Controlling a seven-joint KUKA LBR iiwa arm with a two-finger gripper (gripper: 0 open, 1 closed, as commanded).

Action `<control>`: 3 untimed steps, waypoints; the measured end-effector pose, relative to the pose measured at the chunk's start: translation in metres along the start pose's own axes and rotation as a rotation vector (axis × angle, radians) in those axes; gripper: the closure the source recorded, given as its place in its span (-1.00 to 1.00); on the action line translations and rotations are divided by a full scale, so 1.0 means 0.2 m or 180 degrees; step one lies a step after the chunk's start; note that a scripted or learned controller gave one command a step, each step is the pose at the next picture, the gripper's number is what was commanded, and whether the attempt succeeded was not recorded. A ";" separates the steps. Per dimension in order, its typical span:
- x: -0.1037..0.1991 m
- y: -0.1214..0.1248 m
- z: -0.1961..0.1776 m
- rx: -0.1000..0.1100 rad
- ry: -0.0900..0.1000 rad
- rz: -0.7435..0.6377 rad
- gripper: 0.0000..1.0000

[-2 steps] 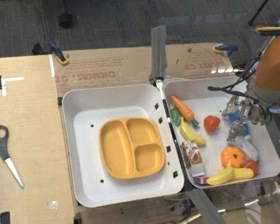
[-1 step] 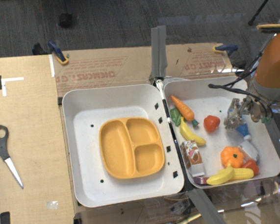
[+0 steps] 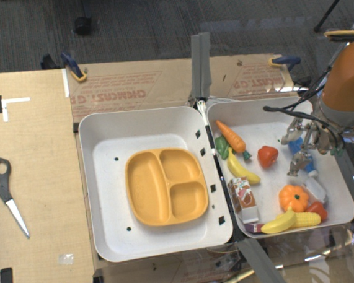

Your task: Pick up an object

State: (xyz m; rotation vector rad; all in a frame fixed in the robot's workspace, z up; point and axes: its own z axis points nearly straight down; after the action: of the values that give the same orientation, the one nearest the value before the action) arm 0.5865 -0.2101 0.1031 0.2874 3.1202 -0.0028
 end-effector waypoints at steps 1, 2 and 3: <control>0.35 -0.13 0.05 0.0001 0.0013 0.0453 -1.00; 0.51 -0.15 0.05 -0.0005 0.0004 0.0708 -1.00; 0.51 -0.14 0.05 -0.0006 0.0006 0.0532 -1.00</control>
State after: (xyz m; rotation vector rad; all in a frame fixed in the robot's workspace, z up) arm 0.4810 -0.2196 0.0931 0.5472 3.0868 0.0015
